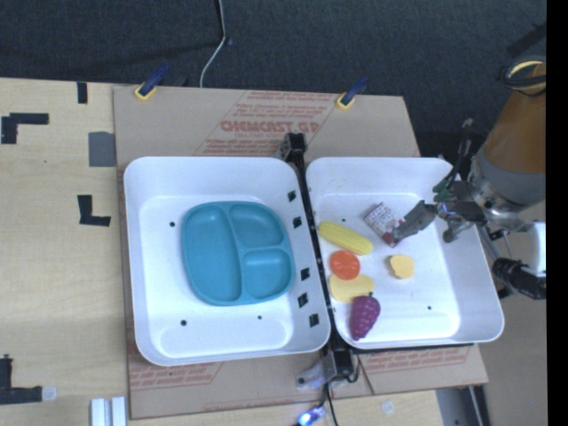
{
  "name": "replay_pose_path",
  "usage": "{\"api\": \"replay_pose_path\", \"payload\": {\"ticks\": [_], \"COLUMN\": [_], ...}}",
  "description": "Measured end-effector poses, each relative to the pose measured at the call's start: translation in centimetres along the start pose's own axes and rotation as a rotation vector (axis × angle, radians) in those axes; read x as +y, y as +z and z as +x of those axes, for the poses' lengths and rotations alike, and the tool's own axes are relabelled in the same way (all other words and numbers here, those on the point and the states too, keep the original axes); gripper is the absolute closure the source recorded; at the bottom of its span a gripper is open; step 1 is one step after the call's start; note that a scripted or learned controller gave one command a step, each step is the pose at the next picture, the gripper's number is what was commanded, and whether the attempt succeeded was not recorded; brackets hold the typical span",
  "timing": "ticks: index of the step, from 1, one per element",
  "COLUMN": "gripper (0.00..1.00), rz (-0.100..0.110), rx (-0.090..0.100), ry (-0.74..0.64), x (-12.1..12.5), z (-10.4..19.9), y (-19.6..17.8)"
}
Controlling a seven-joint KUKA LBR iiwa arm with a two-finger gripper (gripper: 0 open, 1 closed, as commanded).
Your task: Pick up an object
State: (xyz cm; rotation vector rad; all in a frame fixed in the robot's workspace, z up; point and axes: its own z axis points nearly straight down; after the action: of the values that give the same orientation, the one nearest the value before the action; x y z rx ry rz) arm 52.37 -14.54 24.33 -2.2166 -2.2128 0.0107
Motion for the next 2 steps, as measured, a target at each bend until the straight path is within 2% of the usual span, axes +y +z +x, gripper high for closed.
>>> {"api": "replay_pose_path", "payload": {"ticks": [1,2], "gripper": [0.00,0.00], "rz": [-0.009,-0.004], "rx": [-0.002,-0.001], "ry": [-0.003,-0.001], "x": [0.2,-0.2], "z": [0.0,-0.9], "y": [-0.4,5.2]}}
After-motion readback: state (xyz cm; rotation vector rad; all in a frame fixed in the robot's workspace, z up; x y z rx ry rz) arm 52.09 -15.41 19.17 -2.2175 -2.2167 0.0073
